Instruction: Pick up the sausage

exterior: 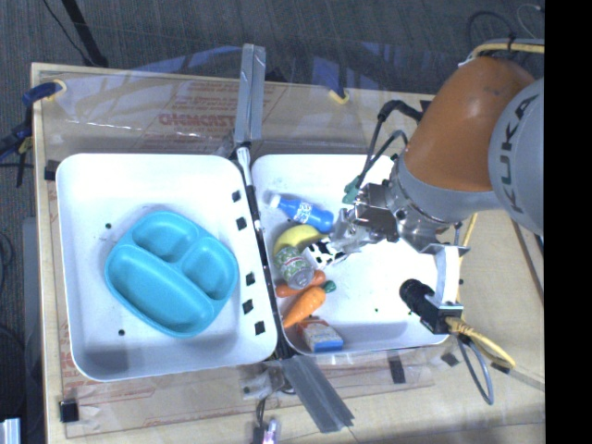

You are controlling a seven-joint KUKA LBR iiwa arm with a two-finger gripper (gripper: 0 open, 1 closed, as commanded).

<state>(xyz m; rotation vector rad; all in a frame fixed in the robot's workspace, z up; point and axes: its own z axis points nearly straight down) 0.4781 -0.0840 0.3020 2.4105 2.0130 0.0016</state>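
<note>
In the right bin (388, 322), a short reddish-orange sausage (294, 288) lies near the left wall. It is wedged between a small can (296, 266) above it and an orange carrot (305, 306) below it, and only part of it shows. My gripper (340, 239) hangs low over the middle of this bin, up and to the right of the sausage. Its tip is beside a black-and-white patterned thing (320, 251). Nothing can be seen held in it.
A blue bottle (303, 211) and a yellow fruit (296, 239) lie behind the can. A small blue-and-white box (321, 338) sits at the bin's front edge. The left bin (83, 340) holds a blue divided plate (171, 271).
</note>
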